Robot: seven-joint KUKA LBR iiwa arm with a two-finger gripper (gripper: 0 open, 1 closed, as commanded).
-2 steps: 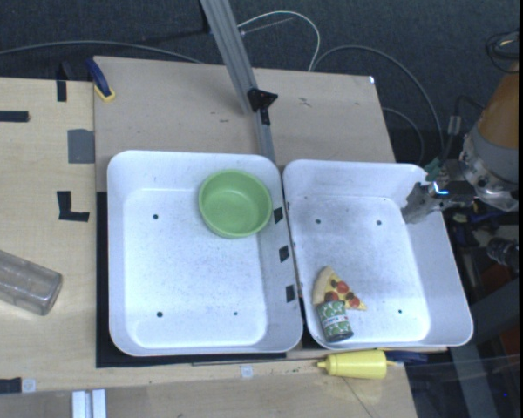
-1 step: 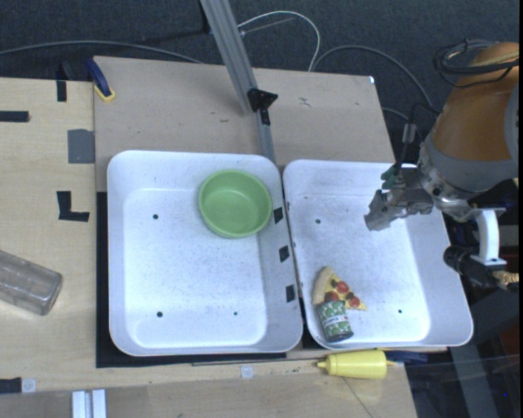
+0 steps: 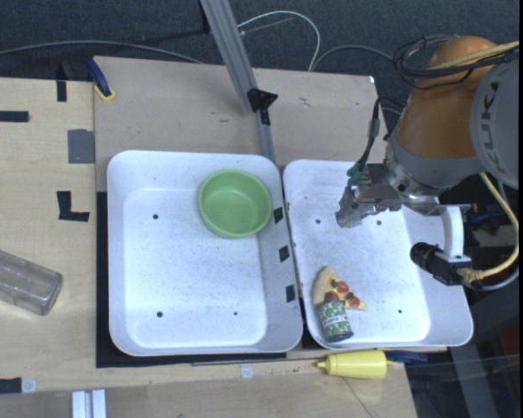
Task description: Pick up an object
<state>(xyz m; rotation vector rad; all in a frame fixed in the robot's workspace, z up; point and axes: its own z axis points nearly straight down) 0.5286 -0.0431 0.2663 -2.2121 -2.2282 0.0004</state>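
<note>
The grey arm w/ orange band comes in from the right, its two-finger gripper (image 3: 349,218) hanging over the upper-left part of the right shallow white bin (image 3: 418,320). Nothing sits between its tips; jaw width is too small and dark to read, so I cannot tell wide or narrow.

Pickable things, right bin: a toy pizza slice, tan w/ red and green toppings (image 3: 335,286), lies near the bin's front-left corner, and a small dark-green can w/ printed label (image 3: 336,322) lies on its side touching or just beside the slice's lower end. Both are near the gripper's side of the bench but well toward the front from it, approx. below it in the camera view.

Left shallow white bin (image 3: 139,320): a round light-green plastic bowl (image 3: 235,203) sits upright at the back-right, close to the wall shared w/ the other bin.

Outside the bins: a yellow squeeze bottle (image 3: 358,365) lies on the bench just beyond the right bin's front rim; a clear plastic cylinder (image 3: 17,279) lies far left.

Judgement: gripper is high, likely pre-approach. Slice and can so close together could make a clean grasp of either awkward.
</note>
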